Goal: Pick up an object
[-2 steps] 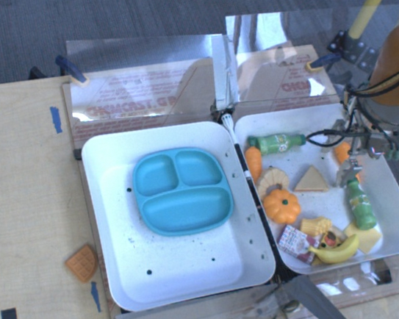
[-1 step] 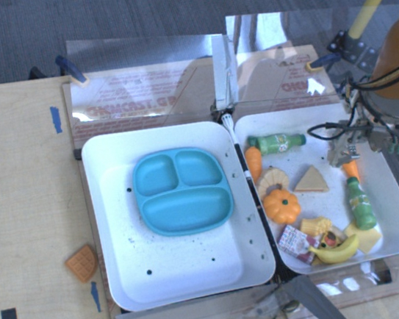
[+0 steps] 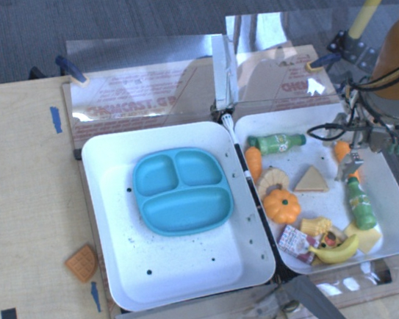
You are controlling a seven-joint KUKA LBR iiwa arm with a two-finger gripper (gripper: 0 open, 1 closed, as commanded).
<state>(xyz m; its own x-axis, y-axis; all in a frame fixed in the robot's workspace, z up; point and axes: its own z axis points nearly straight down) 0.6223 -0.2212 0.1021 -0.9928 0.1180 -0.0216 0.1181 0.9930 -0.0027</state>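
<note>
Hovering at the far right side of the right bin (image 3: 391, 186), the gripper (image 3: 354, 152) is sitting low among its own cables, and whether it is released or clenched I cannot tell, since wires and the wrist are hiding the tip. Nothing is showing as held. The nearest candidates are lying just beside it: a small orange piece (image 3: 341, 149) to its left and a green bottle (image 3: 360, 202) just below it, lengthwise along the bin's right side. Judging from this, the step in hand is choosing and closing on one of those two. The bottle is looking like the safer target, being long and standing clear of the pile. Coming straight down across its narrow width, away from the bin wall, is probably giving the best chance. The orange piece is small and may be slipping aside. Counting the right bin, it is holding two green bottles, the second bottle (image 3: 277, 142) lying near the far edge, one orange carrot-like piece (image 3: 253, 162), one pumpkin (image 3: 281, 206), one tan wedge (image 3: 310, 181), one round biscuit-like piece (image 3: 271, 179), one banana (image 3: 337, 249), one red and white packet (image 3: 293, 240) and one yellow piece (image 3: 315, 227) touching it. The left bin (image 3: 117, 204) is carrying one blue tray (image 3: 183, 191) with three compartments. One waffle-like square (image 3: 82, 262) is lying on the bench outside both bins.
</note>
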